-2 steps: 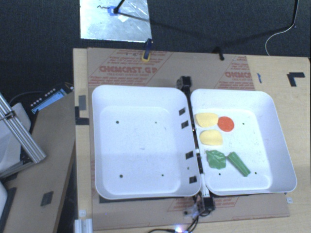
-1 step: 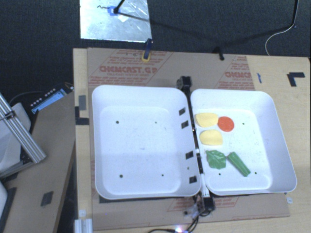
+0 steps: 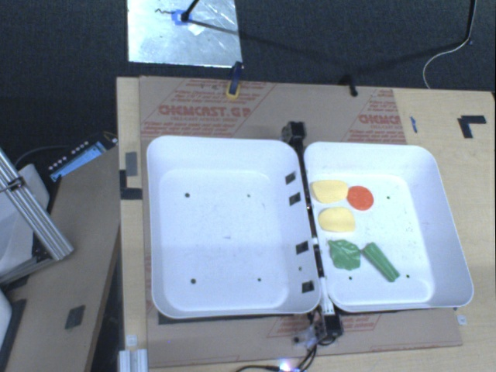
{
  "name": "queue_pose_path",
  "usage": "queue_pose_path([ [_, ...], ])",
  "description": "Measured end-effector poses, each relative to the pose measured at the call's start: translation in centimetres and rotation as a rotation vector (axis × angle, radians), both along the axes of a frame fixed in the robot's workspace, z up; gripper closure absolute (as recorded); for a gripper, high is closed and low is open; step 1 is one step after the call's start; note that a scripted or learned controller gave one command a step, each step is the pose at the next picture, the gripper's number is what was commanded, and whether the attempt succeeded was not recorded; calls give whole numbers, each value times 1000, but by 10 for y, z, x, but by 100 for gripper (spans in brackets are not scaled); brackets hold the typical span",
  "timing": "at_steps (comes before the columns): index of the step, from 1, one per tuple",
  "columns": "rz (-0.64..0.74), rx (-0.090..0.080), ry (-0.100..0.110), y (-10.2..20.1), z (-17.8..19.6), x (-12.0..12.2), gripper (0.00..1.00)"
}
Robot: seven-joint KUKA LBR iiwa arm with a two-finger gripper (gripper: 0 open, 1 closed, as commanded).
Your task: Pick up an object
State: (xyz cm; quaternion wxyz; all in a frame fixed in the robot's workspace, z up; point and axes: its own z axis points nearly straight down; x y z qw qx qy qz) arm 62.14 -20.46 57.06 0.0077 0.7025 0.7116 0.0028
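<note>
Looks to us like the pick hasn't started: all the candidates sit loose in the right bin [image 3: 442, 208], bunched toward its 9 o'clock wall, with two yellow pieces [image 3: 328, 191], a red disc [image 3: 360, 198] at 3 o'clock of the upper one, and a green leafy bit [image 3: 345, 254] and green pod [image 3: 380, 261] down at 6. Can't tell how the jaws are set, so we reckon the next move is picking one target, maybe the disc, and dropping straight over it. The brown sheet [image 3: 205, 109] on the worktop reads "CHEMCAST GP".
</note>
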Motion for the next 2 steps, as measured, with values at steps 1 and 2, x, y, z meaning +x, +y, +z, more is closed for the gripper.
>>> queue_pose_path([
  [1,0,1,1,0,0,0,0],
  [2,-6,13,31,56,-160,-44,0],
])
